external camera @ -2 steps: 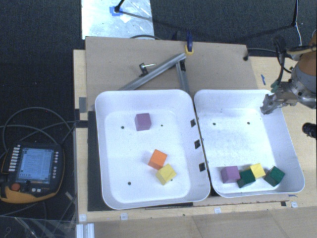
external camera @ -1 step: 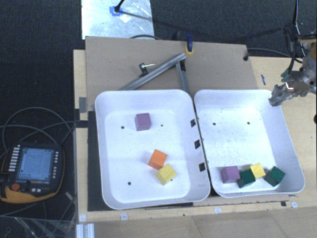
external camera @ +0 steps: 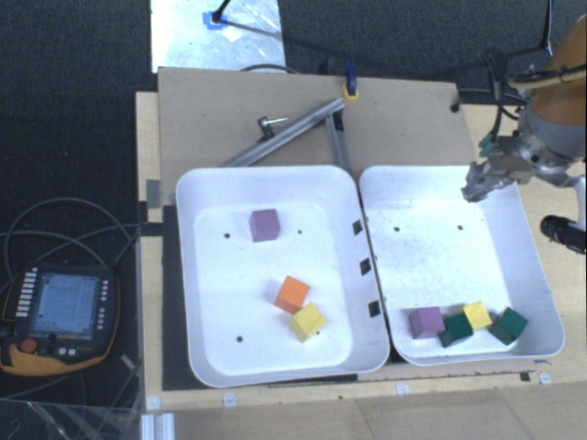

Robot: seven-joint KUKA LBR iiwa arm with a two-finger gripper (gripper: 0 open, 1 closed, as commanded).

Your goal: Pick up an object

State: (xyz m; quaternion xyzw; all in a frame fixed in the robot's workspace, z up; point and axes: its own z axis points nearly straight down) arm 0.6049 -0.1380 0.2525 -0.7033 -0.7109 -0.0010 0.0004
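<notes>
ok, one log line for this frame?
claw: over right bin top edge, holding nothing seen | right bin: four blocks along its near edge | left bin: three blocks | pick: not yet done

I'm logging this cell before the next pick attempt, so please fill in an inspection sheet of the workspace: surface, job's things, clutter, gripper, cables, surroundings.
Surface: brown bench top bearing the left white bin and right white bin, side by side.
Job's things: left bin holds a purple cube, orange cube and yellow cube; right bin's near edge holds a small purple cube, two dark green blocks and a small yellow cube.
Clutter: metal rod behind the bins.
Gripper: two-finger gripper over the right bin's far right corner, nothing seen held.
Cables: black cables looping on the floor.
Surroundings: teach pendant on dark carpet, shiny sheet.
</notes>
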